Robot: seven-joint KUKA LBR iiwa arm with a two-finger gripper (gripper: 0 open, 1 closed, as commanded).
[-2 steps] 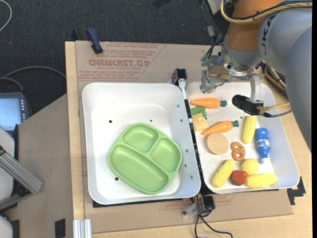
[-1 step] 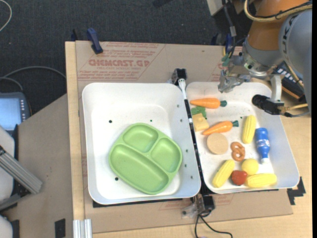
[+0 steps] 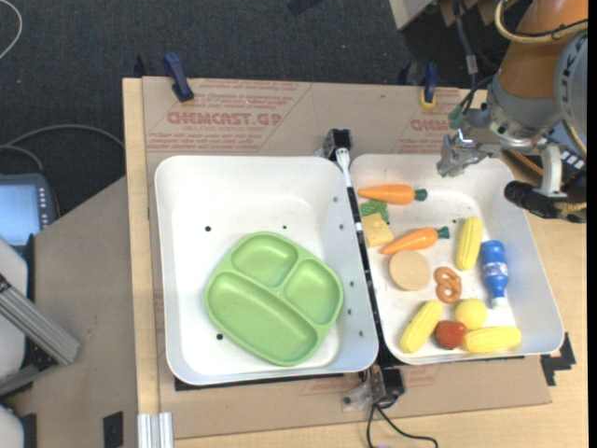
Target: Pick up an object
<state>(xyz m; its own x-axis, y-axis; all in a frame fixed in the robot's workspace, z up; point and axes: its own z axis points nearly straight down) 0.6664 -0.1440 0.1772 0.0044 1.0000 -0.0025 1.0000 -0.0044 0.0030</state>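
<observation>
My gripper (image 3: 455, 160) hangs over the far edge of the right bin (image 3: 532, 250), above its back rim and well clear of the toys. Nothing shows between its fingers. In that bin lie two carrots (image 3: 386, 193) (image 3: 414, 240), a yellow cheese wedge (image 3: 377, 231), a tan round disc (image 3: 409, 271), a pretzel (image 3: 448, 284), corn cobs (image 3: 468, 242) (image 3: 421, 325), a blue bottle (image 3: 493, 270), a lemon (image 3: 472, 313), a red tomato (image 3: 450, 334) and a banana (image 3: 492, 340).
The left bin (image 3: 187, 203) holds a green divided plate (image 3: 273, 297). Both bins rest on a cardboard-covered bench (image 3: 252, 110) with blue clamps (image 3: 176, 75) at the back. The arm's orange band (image 3: 550, 12) rises at the upper right.
</observation>
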